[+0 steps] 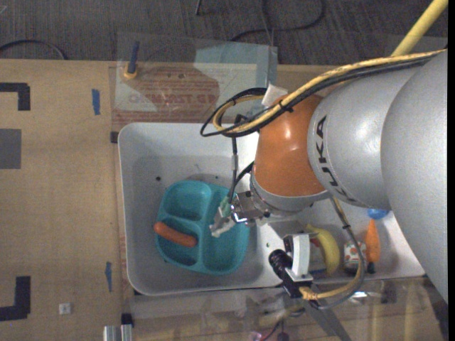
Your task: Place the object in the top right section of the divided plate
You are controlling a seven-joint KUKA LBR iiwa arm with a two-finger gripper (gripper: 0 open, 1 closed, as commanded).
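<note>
Camera view: a teal plastic divided plate point(186, 261) is seen lying in the left shallow white bin point(142, 162), toward its lower half. An orange sausage-shaped object point(175, 234) is seen lying across the plate's left side, over the ridge between two compartments — likely the task's object, though that is a judgement. Which compartment counts as top right is not settled from this slant.

The two-finger gripper point(222, 220) is seen low over the plate's right edge, under the grey arm's orange wrist band point(284, 155). Pale fingertips are visible against the teal, but whether they are spread, closed or pinching anything cannot be told — nothing is clearly shown between them. The gripper is placed near the object, not touching it.

In the right bin, mostly hidden by the arm, a yellow banana point(328, 250), an orange carrot-like piece point(372, 241) and a small white-and-red container point(351, 256) are seen close together.

Risks, as judged: the object is round and could be rolled off the ridge by a glancing touch; the light plate could be pushed or tipped if the fingertips are pressed on its rim; a grasp could be closed on nothing; the wrong compartment could be chosen.
</note>
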